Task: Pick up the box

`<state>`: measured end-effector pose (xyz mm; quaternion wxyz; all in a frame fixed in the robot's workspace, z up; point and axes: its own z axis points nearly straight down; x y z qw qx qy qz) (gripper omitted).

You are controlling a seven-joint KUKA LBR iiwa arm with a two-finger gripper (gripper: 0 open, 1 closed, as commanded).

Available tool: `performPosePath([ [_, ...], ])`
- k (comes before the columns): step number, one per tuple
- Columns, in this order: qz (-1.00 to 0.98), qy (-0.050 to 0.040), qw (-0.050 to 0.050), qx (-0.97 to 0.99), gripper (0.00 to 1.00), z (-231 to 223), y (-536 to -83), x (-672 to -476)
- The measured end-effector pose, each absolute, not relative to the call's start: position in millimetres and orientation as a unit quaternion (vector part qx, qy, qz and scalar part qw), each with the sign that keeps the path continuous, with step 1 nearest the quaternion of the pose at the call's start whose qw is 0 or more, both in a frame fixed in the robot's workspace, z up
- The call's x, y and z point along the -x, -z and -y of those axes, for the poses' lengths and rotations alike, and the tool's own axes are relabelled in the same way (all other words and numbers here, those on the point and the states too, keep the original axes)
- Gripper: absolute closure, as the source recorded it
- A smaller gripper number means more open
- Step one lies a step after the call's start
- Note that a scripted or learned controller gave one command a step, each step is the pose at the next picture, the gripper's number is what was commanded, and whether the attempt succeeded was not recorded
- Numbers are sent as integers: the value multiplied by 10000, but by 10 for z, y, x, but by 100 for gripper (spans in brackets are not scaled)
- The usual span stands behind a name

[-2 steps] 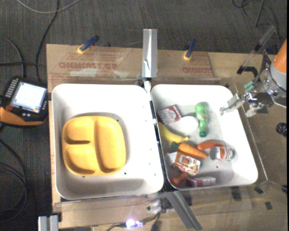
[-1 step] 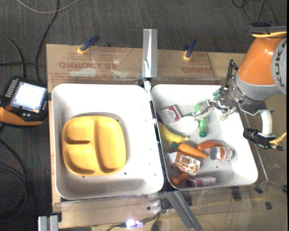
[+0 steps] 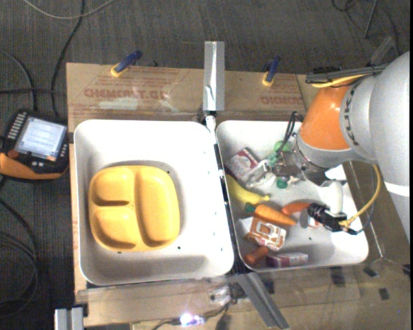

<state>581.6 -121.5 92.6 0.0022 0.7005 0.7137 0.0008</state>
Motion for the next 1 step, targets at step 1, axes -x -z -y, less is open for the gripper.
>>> performPosePath([
  [1, -6332, 9, 50, -7740, 0, 1441, -889, -6596],
])
